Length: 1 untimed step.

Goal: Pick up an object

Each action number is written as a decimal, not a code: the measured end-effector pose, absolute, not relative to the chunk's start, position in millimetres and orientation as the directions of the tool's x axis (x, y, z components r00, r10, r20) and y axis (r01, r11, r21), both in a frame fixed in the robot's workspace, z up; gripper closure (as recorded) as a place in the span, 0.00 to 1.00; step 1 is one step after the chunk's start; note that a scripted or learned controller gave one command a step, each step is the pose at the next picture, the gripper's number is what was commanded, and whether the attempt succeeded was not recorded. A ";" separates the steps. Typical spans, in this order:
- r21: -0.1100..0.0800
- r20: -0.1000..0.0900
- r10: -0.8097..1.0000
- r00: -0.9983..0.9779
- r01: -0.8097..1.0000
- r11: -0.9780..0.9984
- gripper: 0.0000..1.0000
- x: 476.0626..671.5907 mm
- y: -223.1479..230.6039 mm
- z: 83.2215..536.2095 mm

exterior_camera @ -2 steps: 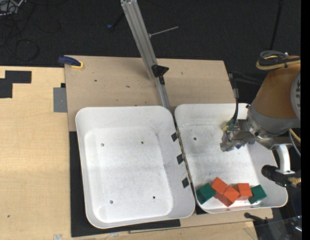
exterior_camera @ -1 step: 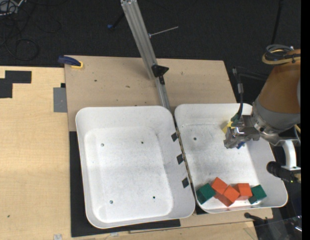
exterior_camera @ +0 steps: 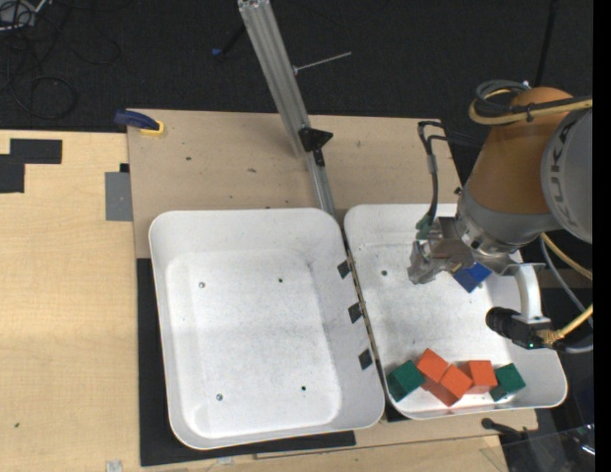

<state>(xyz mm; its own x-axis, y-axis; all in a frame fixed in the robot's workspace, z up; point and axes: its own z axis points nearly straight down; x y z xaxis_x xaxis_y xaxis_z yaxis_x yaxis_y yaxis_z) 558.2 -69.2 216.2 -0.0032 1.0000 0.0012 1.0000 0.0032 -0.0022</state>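
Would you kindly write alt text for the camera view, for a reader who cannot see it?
A grey and orange robot arm reaches from the right, its gripper hanging over the right white bin beside a blue block. Orange blocks and green blocks cluster at that bin's near edge; the left white bin sits alongside.

The desk point(exterior_camera: 236, 165) looked like pale, matt wood. Both bins, the left point(exterior_camera: 187, 234) and the right point(exterior_camera: 384, 226), were smooth white plastic with a faint speckle. A ribbed metal rail point(exterior_camera: 275, 62) shone dully. The blocks point(exterior_camera: 453, 377) looked matt, and the arm's orange band point(exterior_camera: 517, 165) had a soft sheen.
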 end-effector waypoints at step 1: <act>-0.001 0.002 1.000 -0.004 1.000 0.004 1.00 589.9 -24.7 224.5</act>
